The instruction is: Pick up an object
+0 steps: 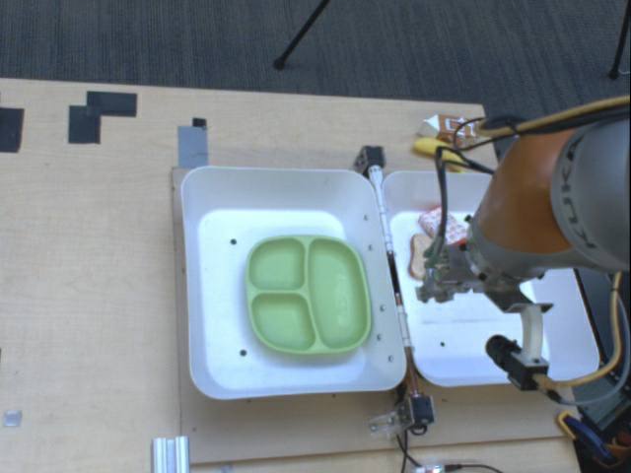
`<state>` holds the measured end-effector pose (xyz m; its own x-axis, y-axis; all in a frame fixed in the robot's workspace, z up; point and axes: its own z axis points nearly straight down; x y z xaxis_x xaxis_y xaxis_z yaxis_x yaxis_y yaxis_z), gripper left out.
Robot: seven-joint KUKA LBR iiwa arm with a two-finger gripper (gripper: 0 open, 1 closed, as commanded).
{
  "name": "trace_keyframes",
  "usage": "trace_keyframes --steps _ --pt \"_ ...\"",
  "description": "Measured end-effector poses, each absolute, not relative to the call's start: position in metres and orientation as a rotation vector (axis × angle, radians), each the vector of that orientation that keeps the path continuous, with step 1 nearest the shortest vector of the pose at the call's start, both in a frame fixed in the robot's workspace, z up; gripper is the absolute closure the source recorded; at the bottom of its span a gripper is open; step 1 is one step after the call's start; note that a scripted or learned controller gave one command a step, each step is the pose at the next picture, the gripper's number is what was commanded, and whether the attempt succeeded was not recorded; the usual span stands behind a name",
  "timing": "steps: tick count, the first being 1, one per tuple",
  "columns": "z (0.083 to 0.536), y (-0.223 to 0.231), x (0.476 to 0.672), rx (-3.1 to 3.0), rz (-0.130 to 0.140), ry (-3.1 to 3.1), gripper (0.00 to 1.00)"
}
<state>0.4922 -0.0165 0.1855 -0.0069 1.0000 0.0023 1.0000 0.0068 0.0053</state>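
Looming over the right bin (463,368), the arm (552,200) hides its gripper's (437,282) state; I cannot tell.

A grey arm (552,205) with an orange band reaches from 3 o'clock over the right white bin (463,358) on a wooden bench (89,294). A green three-compartment tray (308,296) lies in the left bin (212,294). A pinkish item (441,227) shows beside the arm.
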Motion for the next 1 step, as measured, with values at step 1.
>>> trace_keyframes --steps 1 --pt "0.1846 -0.0180 0.4915 2.215 0.004 2.225 0.00"
